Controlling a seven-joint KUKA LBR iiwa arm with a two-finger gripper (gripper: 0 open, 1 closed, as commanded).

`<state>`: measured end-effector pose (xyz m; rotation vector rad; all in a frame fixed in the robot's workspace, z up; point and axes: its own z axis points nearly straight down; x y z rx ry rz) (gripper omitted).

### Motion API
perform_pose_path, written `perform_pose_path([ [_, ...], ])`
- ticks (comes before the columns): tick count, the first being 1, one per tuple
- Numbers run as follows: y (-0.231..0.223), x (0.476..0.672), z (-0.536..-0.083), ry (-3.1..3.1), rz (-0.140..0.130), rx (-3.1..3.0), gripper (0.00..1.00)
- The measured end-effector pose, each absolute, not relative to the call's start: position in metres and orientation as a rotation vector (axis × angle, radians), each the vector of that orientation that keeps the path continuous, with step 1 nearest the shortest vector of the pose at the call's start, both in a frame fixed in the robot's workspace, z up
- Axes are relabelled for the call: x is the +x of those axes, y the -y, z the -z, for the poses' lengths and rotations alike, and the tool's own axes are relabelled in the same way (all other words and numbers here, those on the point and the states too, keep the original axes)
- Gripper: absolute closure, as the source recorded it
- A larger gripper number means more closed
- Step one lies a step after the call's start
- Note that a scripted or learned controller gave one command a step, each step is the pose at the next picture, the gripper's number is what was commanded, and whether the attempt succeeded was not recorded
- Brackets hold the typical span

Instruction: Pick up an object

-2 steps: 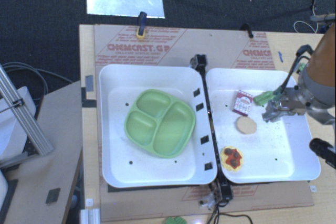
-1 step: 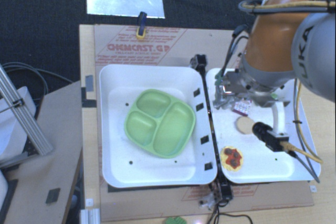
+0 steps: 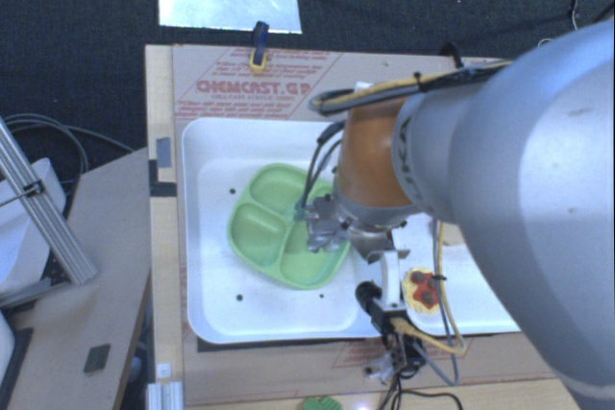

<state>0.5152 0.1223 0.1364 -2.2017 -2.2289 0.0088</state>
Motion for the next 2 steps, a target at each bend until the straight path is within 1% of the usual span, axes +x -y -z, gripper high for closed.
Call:
perform_pose_path([
  [1,-0.116,0.518,-0.155,2.225,0.002,-2.217,1.00],
  [2,-0.028,0.527,-0.186,2.217,0.001,-2.234,1.00],
])
